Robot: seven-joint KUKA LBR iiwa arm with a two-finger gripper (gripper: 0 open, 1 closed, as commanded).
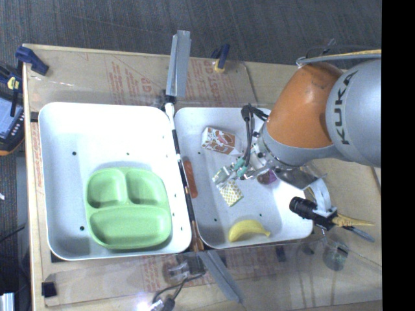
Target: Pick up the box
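Pincer (241,169) hangs low in the right bin (194,125), near its middle, under the bulky grey-and-orange arm (324,112). How far it is spread cannot be told; metal parts and teal bits crowd the tip, and nothing is clearly held.

Box (218,140) lies flat in the far part of the right bin, brown and white, tilted, long axis running roughly far-left to near-right. It sits just to the far-left of the pincer, near but apart from it. So the next move likely needs a short shift to the far-left plus a wrist turn to close across the short side of the box. Print on the box is too small to read.

Other items in the right bin: a patterned packet (230,193) just near-side of the pincer, a banana (248,230) by the near wall, a purple item (266,177) to the right under the arm, a reddish-brown stick (189,177) along the left wall. Left bin (55,118) carries a green tray (128,207) with three compartments.

Readable writing: "KUKA" on the grey arm housing. Red printing on the cardboard of the bench (97,70) is visible but not legible.
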